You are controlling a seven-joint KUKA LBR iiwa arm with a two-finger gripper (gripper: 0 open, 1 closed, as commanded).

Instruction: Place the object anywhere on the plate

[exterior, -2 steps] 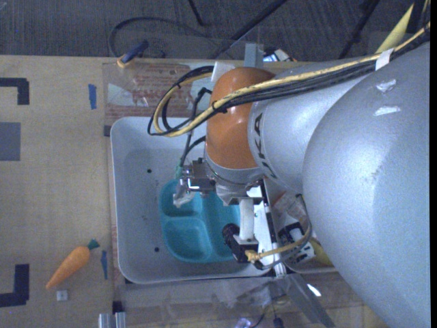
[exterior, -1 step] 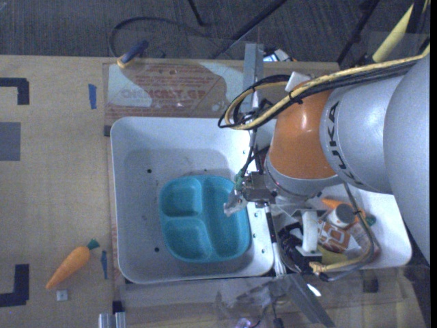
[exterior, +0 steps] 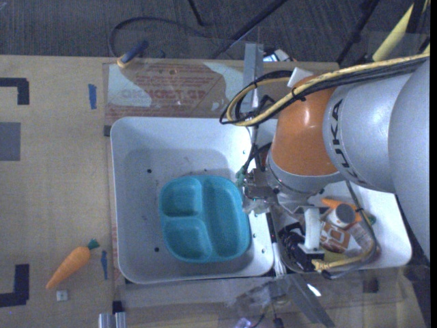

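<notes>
A teal plate with three compartments lies in the left white bin, toward its right side, with nothing on it. My gripper hangs below the orange wrist band, over the wall between the two bins and just right of the plate's upper right corner. In the right bin, a small brown and white bottle-like object lies next to an orange piece, both partly hidden by the arm. I see nothing held in the gripper.
A toy carrot lies on the wooden bench left of the left bin. Blue tape marks and a clear sheet sit behind the bins. The large grey arm covers most of the right bin.
</notes>
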